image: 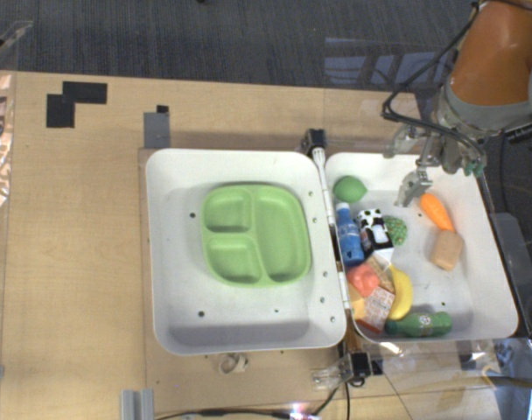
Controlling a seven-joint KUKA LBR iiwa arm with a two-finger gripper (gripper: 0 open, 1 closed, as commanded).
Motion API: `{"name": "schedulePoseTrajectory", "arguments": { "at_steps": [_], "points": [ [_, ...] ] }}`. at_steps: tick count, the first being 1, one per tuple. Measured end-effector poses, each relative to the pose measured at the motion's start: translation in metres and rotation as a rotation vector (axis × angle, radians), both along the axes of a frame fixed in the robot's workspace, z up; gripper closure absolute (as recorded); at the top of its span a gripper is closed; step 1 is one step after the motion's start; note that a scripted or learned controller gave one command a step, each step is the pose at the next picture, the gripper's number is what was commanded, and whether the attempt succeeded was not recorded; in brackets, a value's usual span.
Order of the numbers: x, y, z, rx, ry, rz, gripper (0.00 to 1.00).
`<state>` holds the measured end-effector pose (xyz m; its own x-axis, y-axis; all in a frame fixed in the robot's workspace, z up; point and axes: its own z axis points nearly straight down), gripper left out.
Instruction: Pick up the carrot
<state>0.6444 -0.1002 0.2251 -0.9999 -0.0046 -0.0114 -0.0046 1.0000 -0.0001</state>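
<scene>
The orange carrot lies in the right bin, near its far right side, pointing toward the back left. My gripper hangs just above and behind the carrot's tip, at the far end of that bin, under the grey wrist and the orange band. The carrot rests on the bin floor, apart from the other items.
The right bin also holds a green ball, a blue bottle, a black-and-white toy, a tan block, a banana and a green cucumber-like piece. A green divided plate sits in the left bin.
</scene>
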Motion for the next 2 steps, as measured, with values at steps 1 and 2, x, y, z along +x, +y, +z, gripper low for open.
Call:
{"name": "schedulePoseTrajectory", "arguments": {
  "at_steps": [1,2],
  "points": [
    [0.026,-0.086,-0.032,-0.005,0.000,0.135,0.00],
    [0.025,-0.108,-0.137,-0.002,0.010,0.131,0.00]
  ]
}}
